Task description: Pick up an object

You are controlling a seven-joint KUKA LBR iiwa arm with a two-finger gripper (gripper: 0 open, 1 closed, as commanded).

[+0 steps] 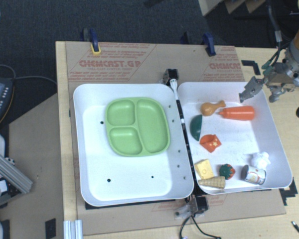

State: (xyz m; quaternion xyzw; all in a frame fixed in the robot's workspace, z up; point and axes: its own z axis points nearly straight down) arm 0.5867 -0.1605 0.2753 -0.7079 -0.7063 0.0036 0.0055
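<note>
Tool [262, 89]: at the upper right corner of the right bin, over its far rim; two grey fingers spread wide, one [250, 90] angled down-left, the other [275, 94] to its right; nothing between them.
Arm: enters from the right edge; little of it in frame above the tool.
Right bin [276, 133]: white, shallow, holds all the small things.
Carrot [237, 113]: orange, lying flat, long axis left-right; nearest thing to the tool, just below and left of the left finger, apart from it.
Pear-shaped toy [211, 107]: tan-orange, touching or almost touching the carrot's left end.
Green piece [196, 126]: dark green, near the bin's left wall, below the tan toy.
Red block [210, 142]: mid bin, well below the tool.
Yellow block [205, 169]: front left of bin; a cone-like wafer [212, 183] just below it.
Strawberry-like toy [227, 171]: right of the yellow block.
Small can [253, 175]: front right, on its side; a white lump [260, 159] just above it.
Left bin [89, 148]: holds a green divided plate [137, 126], three sections, far from the tool.
Counter [65, 83]: brown board with red lettering, blue clamps [94, 38] at the far edge.
</note>
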